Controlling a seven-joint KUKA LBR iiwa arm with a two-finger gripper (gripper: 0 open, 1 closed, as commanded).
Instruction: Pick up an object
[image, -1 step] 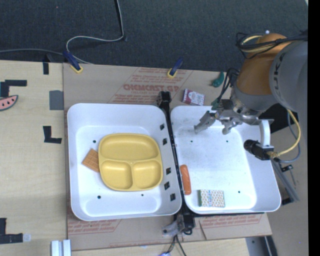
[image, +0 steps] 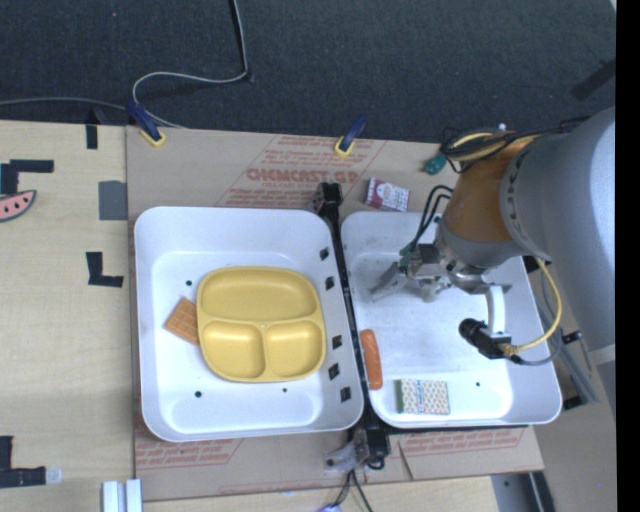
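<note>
My gripper (image: 383, 286) hangs low over the upper left part of the right bin (image: 520, 400), pointing left toward the divider, with nothing seen in it. An orange carrot-like stick (image: 371, 358) lies along that bin's left wall, below the gripper. Near the front wall of the same bin rests a small green-and-white patterned pad (image: 423, 396). The left bin (image: 165, 400) holds a yellow divided plate (image: 262, 322), and a tan cracker-like piece (image: 182, 320) pokes out from under its left edge.
A small red-and-white box (image: 385, 193) lies on the cardboard behind the right bin. The grey arm and its cables (image: 520, 300) cover the right bin's right side. Black clips sit along the divider (image: 338, 300) between the bins.
</note>
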